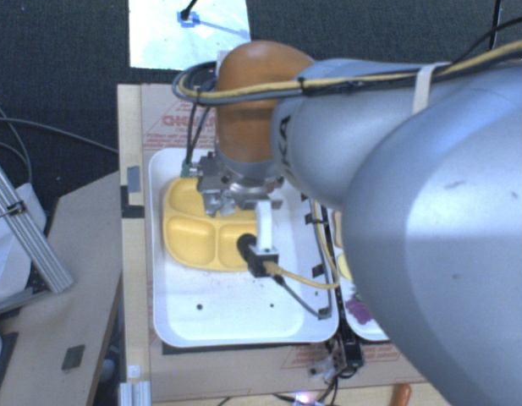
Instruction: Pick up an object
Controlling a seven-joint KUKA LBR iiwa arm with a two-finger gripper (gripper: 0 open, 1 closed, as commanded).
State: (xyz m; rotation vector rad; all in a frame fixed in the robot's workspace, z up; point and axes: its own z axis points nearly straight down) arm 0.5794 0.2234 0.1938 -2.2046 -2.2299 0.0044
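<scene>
gripper [233, 200] low over the yellow tray [189, 228] in the left bin [235, 321] | arm hides the tray's upper right part | open or closed: we cannot tell | right bin [376, 335] mostly covered, perhaps a pink item [359, 311] showing

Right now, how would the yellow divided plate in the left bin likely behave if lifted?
The yellow divided plastic plate is probably stiff: its moulded ridges hold shape. It looks shallow and thin, so likely light. Lying flat in the shallow white bin, its smooth low rim may slip from a pinch.
</scene>
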